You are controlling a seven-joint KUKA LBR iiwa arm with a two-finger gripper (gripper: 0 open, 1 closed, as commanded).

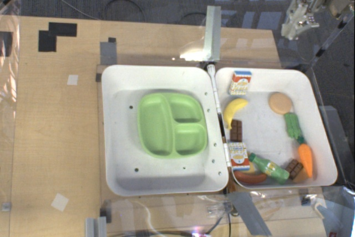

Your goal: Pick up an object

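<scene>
Currently no item is being held; candidates are all lying in the right bin (310,86). Nearest to the gripper (298,22): a round tan cookie (280,102), sitting alone on open floor in the bin's upper right, w/ a green pickle (294,126) just below it. A milk carton (240,82) is resting near the bin's top left corner, banana (233,110) just under it, choc bar (236,130) under that. Bottom edge is crowding up: second carton (238,154), green bottle (269,168), carrot (305,159) all packed close, some touching.

Gripper is hovering high, outside the bin, beyond its top right corner, carrying nothing. Can't tell finger opening; metal parts are blurring together at this res.

Key relation: cookie is lying down-frame and slightly left of the gripper, i.e. toward the bin centre from the tool. Cookie is round, so no long axis to align to. Pickle's long axis is running roughly up-down in frame, tilting a bit.

Judging cookie the easiest target: closest, isolated. Left bin (111,119) is holding only a green tray (172,125), well apart from the tool.
</scene>
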